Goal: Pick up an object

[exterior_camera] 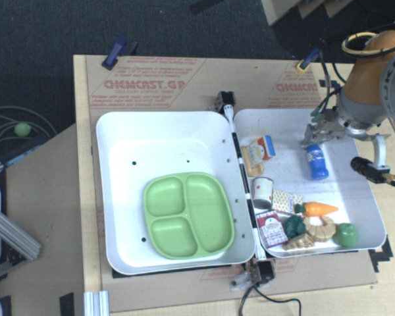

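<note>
From the overhead camera, the arm's two-finger gripper (314, 137) hangs low in the right white bin (286, 127), directly over the top end of a small blue plastic bottle (316, 162), probably lined up for a grab. Whether it is clamped on anything I cannot tell. The bottle lies alone on bare floor, apart from the toy clutter; the green divided plate (186, 214) sits in the left bin.

The brown board (184, 78) under the white bins carries red print. Just beyond the left bin (118, 176) the line reads roughly "CHEMCAST G.P", with smaller lines above and below too fine to read. Beyond the right bin (362, 196) the same print repeats, partly hidden.
</note>
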Robot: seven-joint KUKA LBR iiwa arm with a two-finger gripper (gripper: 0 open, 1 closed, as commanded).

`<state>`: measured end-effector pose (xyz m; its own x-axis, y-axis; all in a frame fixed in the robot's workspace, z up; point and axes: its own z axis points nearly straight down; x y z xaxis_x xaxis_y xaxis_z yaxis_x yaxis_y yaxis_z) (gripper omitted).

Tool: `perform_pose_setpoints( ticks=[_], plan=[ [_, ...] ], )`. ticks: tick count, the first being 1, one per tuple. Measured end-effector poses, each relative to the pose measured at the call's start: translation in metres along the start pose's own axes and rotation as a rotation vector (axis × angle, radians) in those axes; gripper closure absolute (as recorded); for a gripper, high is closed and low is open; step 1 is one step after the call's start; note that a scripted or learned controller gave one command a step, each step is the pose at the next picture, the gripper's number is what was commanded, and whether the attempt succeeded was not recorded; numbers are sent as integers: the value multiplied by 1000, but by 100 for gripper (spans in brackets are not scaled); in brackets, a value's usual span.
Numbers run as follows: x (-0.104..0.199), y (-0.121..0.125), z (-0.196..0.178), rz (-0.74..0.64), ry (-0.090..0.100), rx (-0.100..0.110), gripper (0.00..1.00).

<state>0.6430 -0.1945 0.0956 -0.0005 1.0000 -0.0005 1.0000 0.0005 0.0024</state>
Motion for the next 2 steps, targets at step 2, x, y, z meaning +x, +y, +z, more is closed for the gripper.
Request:
perform_pose_setpoints(
  ticks=[2],
  plan=[
    [-5, -140, 11, 2, 0, 3, 100]
  ],
)
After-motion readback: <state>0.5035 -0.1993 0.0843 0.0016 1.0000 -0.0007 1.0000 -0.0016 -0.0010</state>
